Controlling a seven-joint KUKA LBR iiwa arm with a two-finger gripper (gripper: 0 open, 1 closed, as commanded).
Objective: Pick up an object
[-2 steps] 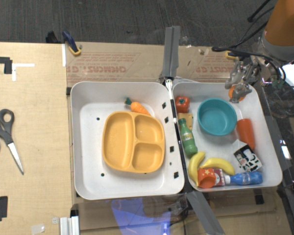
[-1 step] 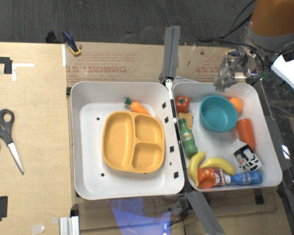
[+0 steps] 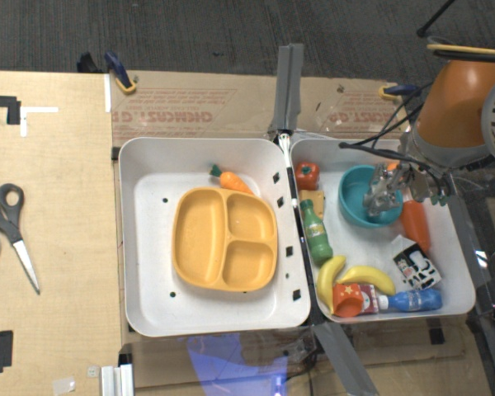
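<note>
My gripper (image 3: 384, 195) hangs over the right bin (image 3: 460, 246), directly above the teal bowl (image 3: 356, 198) at the bin's back. Its tip covers the bowl's right half, and I cannot tell if it touches the bowl. Beside the bowl on the right lies an orange carrot-shaped piece (image 3: 416, 223). A black-and-white packet (image 3: 416, 266) lies in front of that. A tomato (image 3: 307, 173), a green bottle (image 3: 316, 232), two bananas (image 3: 346, 276), a red cup (image 3: 348, 298) and a blue bottle (image 3: 412, 301) also lie in this bin.
The left bin (image 3: 140, 246) holds a yellow divided plate (image 3: 225, 239) and a small carrot (image 3: 231, 180) behind it. Scissors (image 3: 12, 229) lie on the bench at far left. The arm's orange band (image 3: 458, 101) stands at the back right.
</note>
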